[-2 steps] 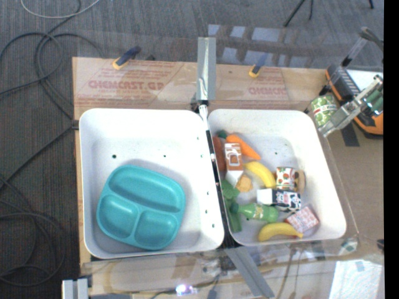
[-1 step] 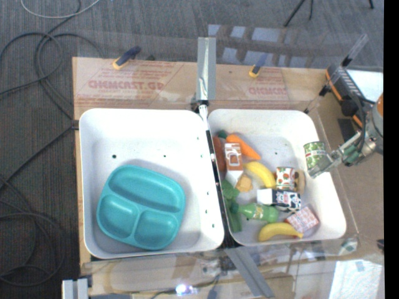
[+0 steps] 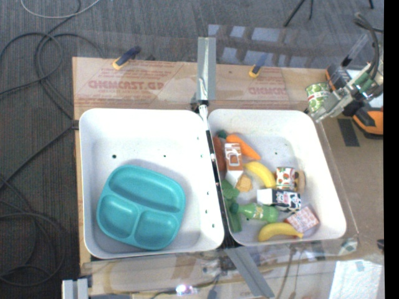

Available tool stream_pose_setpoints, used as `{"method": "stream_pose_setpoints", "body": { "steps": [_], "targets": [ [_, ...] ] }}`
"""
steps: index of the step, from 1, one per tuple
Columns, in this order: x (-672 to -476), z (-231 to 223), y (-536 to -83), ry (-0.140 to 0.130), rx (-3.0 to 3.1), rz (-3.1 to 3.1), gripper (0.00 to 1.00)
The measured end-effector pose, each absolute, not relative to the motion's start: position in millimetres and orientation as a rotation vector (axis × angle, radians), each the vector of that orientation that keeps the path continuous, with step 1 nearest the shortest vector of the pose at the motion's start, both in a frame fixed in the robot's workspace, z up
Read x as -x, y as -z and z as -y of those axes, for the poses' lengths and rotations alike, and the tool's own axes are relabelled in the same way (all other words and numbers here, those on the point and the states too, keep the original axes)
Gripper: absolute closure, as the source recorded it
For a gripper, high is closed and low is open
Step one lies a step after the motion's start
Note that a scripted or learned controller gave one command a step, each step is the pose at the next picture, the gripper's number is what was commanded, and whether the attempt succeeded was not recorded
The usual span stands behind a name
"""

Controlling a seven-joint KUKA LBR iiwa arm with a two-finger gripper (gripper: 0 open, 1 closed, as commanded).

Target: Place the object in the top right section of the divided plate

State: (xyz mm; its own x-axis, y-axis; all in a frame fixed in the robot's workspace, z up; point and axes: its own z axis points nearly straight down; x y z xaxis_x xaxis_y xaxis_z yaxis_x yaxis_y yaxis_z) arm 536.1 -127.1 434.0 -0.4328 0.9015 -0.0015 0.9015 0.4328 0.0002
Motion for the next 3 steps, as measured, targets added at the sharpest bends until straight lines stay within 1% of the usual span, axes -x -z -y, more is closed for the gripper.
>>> {"method": "stream_pose_setpoints", "body": {
  "steps": [1,2,3],
  "targets": [
    [-511.7,141.8,-434.2,0.003,-1.568,-2.72,1.0],
    [-484.5,224.2,-299.1,0.003,-1.401,-2.812,1.0],
    [-508.4,118.6,-415.7,0.0,-1.069,-2.953,1.0]
  ]
}}
